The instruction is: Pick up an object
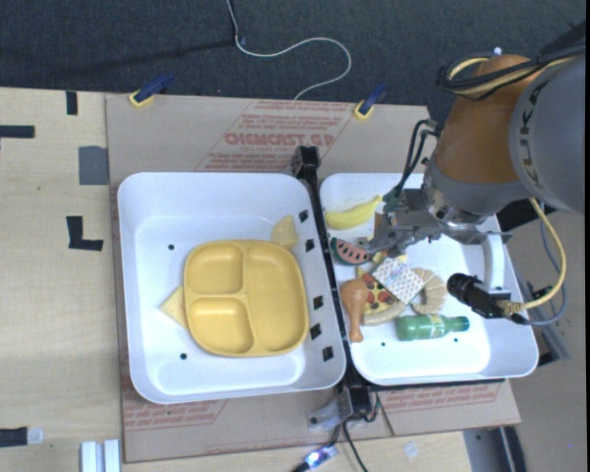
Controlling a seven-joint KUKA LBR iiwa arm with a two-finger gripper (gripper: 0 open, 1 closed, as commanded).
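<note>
Cardboard sheet (275,136) under both bins, red print partly legible, apparently "CHEMGRATE". Left bin (143,264): smooth white plastic, holds a yellow three-compartment tray (246,296), open floor around it. Right bin (506,357): crowded at its left half, bare toward its right rim. Contents: banana (352,212), pizza slice (379,300), green bottle (431,326), checkered packet (403,281). Gripper (393,249) low above the packet; jaw state cannot be told.

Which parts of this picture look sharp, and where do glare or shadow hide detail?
Camera view: the yellow plate is sharp and evenly lit; the white bins glare slightly; the toys under the gripper sit in shadow, small and hard to read.
</note>
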